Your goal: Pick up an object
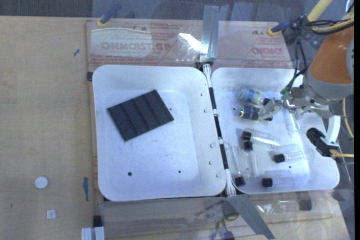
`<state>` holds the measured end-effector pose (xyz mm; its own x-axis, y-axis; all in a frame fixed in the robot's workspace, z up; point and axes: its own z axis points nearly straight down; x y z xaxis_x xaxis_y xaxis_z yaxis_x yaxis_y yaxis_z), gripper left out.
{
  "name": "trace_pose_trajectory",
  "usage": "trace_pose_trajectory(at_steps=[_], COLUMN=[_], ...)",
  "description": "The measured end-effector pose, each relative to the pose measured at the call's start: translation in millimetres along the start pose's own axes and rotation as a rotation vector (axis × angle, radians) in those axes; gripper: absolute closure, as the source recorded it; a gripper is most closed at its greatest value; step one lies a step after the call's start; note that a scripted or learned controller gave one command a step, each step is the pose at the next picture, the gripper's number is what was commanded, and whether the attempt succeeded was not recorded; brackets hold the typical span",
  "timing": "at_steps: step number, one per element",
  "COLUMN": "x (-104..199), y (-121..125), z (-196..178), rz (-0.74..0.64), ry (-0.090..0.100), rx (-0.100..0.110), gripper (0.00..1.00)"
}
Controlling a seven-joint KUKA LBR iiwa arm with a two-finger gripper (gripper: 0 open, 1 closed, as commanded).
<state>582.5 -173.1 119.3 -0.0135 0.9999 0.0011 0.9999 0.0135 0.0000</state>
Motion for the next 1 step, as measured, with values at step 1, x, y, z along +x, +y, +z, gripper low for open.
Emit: trace_pose_trajectory(at_steps=[1], x=[-39.7], y=[21.1], z=[-1.2], rz=[0.057], ry=[0.014], rx=[0.001], gripper=[0.0])
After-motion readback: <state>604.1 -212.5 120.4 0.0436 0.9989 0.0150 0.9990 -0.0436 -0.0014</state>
